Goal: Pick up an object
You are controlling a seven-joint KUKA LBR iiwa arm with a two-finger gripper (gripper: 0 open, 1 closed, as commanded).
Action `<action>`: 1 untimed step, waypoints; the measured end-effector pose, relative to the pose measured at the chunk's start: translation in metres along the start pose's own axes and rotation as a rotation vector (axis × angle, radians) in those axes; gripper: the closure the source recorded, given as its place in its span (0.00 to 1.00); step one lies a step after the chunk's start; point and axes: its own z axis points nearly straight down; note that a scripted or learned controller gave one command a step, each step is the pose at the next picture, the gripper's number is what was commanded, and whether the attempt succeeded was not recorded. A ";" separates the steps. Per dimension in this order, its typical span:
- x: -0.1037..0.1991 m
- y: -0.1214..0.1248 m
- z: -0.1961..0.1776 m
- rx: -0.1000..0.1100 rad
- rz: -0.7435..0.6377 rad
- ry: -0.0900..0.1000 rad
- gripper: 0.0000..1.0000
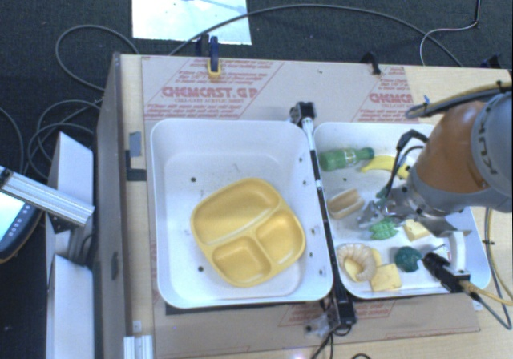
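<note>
Your arm (461, 161) comes in from the right and hangs over the right bin (479, 269), with the gripper (377, 213) low among the small objects near the bin's middle. You cannot tell its state from this view: the tips are small and blurred against the clutter, and nothing can be seen caught between them, so do not log a grasp. The nearest candidate is the green piece (385, 229), lying just below and slightly right of the tips, touching or almost touching them. The tan bun (345, 203) sits just to the left of the gripper, its long axis running roughly left to right with a slight tilt. The green bottle (345, 159) lies farther up the bin with its long axis across the view, and a banana (383, 163) is just beside it on the right. Along the near wall you have a shrimp (357, 261), a yellow wedge (386, 277), a teal ball (406, 259), and a pale yellow cube (415, 229) partly under the wrist. The left bin (172, 157) holds only the yellow tray (247, 231), well apart from the gripper. Judgement: the move turns on the green piece, which lies nearest the tips, toward the near wall.
</note>
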 end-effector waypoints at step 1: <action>0.053 0.081 -0.090 0.000 -0.001 0.000 1.00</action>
